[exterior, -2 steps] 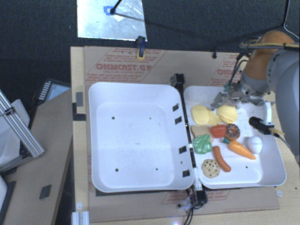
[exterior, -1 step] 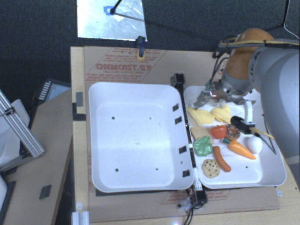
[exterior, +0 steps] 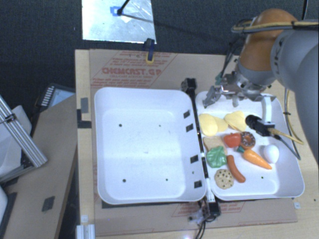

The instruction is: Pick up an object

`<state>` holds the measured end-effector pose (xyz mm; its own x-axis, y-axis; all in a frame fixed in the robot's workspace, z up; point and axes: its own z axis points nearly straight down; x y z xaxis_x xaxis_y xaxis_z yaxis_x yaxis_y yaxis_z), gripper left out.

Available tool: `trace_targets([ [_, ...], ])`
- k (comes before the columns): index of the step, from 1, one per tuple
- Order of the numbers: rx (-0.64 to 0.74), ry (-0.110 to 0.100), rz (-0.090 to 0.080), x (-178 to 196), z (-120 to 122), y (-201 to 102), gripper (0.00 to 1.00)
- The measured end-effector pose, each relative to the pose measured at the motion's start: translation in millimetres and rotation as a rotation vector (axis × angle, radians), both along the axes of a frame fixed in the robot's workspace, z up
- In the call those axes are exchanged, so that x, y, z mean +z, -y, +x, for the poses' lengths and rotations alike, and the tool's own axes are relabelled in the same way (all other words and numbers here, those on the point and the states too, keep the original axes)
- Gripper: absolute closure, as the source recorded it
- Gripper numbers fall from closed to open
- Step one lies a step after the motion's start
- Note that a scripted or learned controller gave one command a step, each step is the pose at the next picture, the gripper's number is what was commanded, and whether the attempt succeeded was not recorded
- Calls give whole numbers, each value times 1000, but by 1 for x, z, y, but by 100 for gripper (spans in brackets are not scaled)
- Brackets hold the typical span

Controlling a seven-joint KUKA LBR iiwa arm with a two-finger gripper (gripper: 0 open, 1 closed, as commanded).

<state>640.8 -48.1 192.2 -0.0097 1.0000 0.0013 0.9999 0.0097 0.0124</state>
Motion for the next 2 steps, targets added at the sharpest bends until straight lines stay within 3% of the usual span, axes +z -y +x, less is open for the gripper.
trace_targets([
  [1,1,0,1,68,31,-54,0],
  [2,-1,-18,1,-13,26,-114,0],
])
